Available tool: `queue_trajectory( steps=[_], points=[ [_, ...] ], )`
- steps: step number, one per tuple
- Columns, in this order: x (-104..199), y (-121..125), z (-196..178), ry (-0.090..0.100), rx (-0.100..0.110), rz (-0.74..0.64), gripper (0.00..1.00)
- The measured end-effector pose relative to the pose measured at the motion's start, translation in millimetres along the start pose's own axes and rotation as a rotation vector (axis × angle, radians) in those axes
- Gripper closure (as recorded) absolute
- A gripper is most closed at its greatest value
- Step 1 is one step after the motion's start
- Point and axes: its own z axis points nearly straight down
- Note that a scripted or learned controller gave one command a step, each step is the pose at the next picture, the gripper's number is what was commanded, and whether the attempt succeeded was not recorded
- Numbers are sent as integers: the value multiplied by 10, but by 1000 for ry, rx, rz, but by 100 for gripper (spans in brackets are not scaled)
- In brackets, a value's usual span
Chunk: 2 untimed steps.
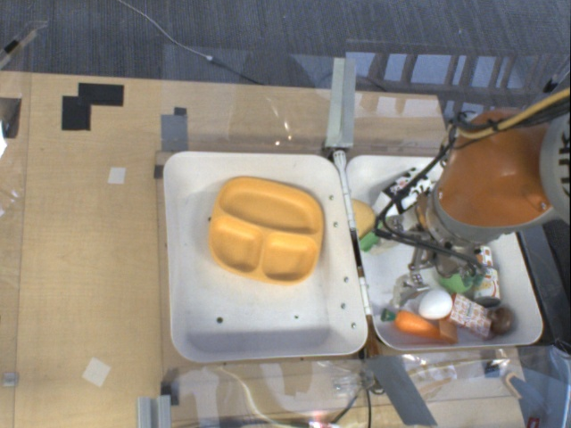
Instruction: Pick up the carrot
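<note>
Right bin [532,326], carrot [417,325] near front, arm overhead hiding much

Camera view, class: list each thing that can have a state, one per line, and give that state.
carrot: lying flat near the front of the right bin, not lifted
gripper: low in the right bin, just above the carrot
egg: resting beside the carrot, whole
yellow divided plate: right way up in the left bin, compartments bare
</note>
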Motion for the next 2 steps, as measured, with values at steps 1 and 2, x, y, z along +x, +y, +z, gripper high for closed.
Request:
queue_trajectory(
  steps=[1,2],
  points=[
    [-122,-667,913,13,0,-28,0],
    [-597,-1330,-754,-6,9,-55,0]
  ],
)
